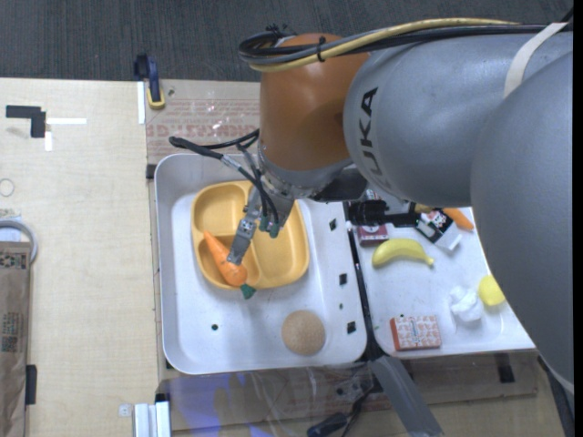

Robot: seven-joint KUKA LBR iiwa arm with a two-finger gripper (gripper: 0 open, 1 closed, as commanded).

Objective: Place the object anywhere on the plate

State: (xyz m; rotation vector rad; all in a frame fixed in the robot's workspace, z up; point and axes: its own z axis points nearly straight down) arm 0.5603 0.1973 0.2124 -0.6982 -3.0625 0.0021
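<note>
On yellow oval plate point(273, 258): tapered orange carrot point(221, 259), fingers point(239, 249) touching.

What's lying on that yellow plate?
A carrot lies on the plate, near its front-left rim, with the gripper right at it. The arm covers the plate's far edge, so anything there is hidden.

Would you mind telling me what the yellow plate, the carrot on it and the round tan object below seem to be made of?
Plate: likely moulded plastic, smooth, uniform yellow with a soft sheen.
Carrot: probably a plastic toy, evenly orange with a green tip.
Round tan object: matte and speckled; the material is unclear.
</note>
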